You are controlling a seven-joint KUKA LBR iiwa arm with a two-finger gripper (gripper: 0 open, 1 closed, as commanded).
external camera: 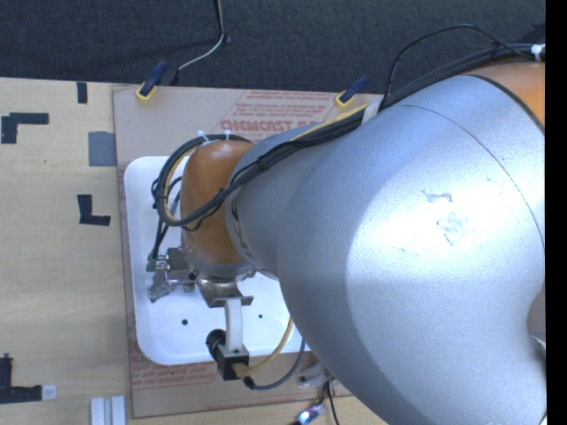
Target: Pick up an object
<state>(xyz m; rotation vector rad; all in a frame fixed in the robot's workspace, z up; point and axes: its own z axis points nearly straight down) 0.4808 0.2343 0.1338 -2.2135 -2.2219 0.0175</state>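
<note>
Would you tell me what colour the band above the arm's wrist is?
Orange-brown, seen in the camera view: the band sits over the white bin.

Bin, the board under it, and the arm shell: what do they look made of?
Bin: looks like white plastic, smooth and slightly glossy, with rounded moulded corners. Board: probably cardboard or fibreboard, matte brown with red print on it, held by clamps at its far edge. Arm shell: grey, satin sheen with soft highlights; painted metal or plastic, can't say which.
</note>
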